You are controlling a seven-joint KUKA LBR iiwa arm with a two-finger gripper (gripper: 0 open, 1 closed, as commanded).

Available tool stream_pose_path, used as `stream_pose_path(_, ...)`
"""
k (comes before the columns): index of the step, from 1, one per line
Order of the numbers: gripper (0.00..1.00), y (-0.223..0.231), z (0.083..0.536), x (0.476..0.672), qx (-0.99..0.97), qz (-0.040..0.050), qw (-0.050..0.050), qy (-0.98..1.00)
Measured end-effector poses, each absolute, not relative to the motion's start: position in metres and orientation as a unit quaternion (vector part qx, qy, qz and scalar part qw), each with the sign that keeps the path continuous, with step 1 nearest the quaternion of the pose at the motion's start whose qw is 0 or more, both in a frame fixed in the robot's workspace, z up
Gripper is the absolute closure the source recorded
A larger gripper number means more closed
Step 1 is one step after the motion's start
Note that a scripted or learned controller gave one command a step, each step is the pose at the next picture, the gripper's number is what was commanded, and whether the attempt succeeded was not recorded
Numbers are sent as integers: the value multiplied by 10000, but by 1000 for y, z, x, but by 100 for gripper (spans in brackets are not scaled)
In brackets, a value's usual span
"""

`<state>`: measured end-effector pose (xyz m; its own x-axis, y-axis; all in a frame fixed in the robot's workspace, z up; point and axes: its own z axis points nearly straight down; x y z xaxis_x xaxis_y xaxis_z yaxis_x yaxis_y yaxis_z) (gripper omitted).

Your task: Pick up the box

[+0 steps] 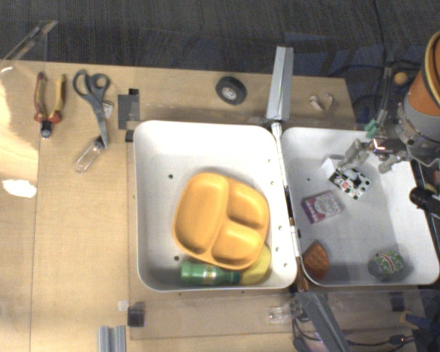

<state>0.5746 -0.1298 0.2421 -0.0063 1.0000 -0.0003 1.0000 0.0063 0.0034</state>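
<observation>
The box (323, 207) is small, flat and purple with a pale label. It lies in the right bin (418, 233), left of that bin's middle. My gripper (347, 177) is up and to the right of the box, near it, with a strip of bare bin floor between them. The grey arm with its orange band (431, 86) comes in from the right edge. Nothing is visibly held in the gripper.
The right bin also holds a brown rounded object (317, 258) at its front left and a grey-green ball (387, 264) at its front right. In the left bin (154, 196) are a yellow divided tray (221, 219) and a green can (207, 273). Scissors (95, 97), pliers (47, 101) and a tape roll (231, 89) lie on the bench.
</observation>
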Motion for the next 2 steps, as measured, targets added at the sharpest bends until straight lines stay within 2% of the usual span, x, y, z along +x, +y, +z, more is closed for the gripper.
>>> stream_pose_path(1,0,-89,143,540,6638,11,11,7479)
stream_pose_path(2,0,-95,95,557,6678,54,98,7443)
